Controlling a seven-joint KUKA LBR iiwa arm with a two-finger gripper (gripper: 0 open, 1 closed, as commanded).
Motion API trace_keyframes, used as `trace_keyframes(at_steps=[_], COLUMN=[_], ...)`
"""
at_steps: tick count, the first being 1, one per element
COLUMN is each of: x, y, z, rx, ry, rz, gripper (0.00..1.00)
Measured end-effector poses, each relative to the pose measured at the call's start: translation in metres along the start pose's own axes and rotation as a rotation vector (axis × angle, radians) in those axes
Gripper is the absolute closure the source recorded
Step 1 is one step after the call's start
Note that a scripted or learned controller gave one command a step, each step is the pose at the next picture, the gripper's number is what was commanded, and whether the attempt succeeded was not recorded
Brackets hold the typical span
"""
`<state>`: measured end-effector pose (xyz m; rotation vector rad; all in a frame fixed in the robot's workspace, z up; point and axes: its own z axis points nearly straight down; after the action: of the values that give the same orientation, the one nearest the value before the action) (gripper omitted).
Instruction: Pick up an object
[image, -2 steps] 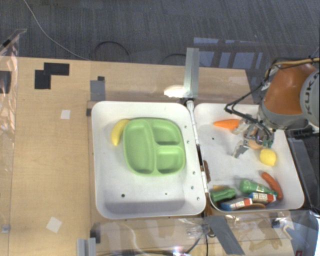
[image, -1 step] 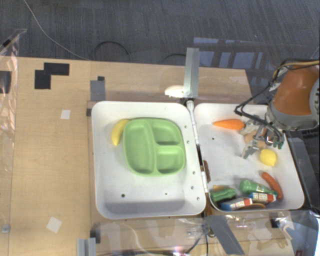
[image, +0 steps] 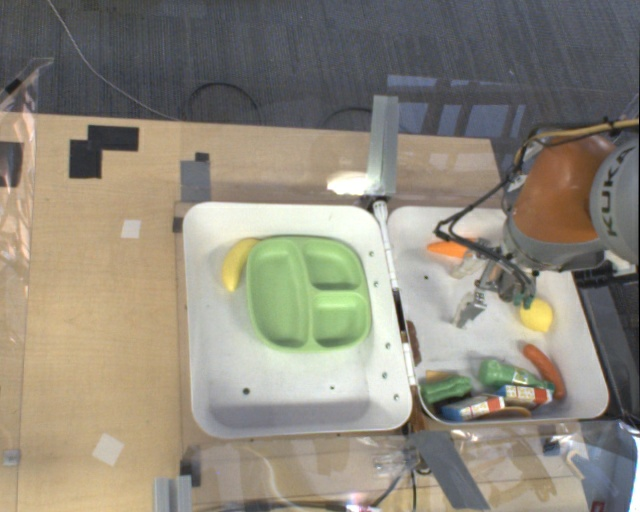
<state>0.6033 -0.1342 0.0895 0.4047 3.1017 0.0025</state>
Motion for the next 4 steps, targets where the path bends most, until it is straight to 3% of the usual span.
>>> trace_keyframes(at_steps=[1,2,3,4], x=[0.017,0.011,0.021,-0.029], y=[-0.041,-0.039,-0.081,-0.065], z=[-0.001,-0.016,-0.078,-0.163], rx=[0.002,0.001,0.004,0.003], ry=[-0.002,-0.020,0.001,-0.006], rz=[0.153,0.148,-0.107,-0.198], gripper=[0.00,1.00,1.00,1.00])
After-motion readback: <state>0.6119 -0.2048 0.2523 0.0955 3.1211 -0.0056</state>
